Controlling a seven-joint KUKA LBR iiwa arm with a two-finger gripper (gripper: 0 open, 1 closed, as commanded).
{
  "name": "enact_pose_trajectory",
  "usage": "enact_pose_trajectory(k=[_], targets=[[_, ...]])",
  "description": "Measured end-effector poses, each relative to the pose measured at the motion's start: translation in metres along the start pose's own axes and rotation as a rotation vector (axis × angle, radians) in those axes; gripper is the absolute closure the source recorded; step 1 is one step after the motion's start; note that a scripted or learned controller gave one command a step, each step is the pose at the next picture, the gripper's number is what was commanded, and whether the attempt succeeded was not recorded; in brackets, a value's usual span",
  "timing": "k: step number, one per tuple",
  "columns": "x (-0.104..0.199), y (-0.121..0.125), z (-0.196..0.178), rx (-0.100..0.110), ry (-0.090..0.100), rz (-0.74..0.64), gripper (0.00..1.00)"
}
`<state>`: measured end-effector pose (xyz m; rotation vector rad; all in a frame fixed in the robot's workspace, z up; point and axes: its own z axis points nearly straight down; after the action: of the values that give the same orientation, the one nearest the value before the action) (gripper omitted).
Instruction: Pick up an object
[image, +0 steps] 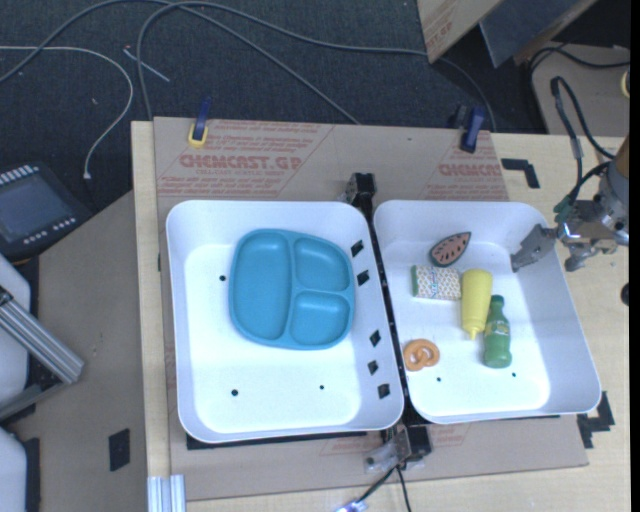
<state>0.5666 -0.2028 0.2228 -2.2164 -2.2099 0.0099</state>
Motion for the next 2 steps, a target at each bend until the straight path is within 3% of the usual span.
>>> enact_pose_trajectory(k=[1, 2], targets=[[0.000, 0.003, -0.007, -0.012, -0.003, -0.003, 0.00], [0.001, -0.002, 0.055, -0.006, -0.001, -0.003, 0.00]])
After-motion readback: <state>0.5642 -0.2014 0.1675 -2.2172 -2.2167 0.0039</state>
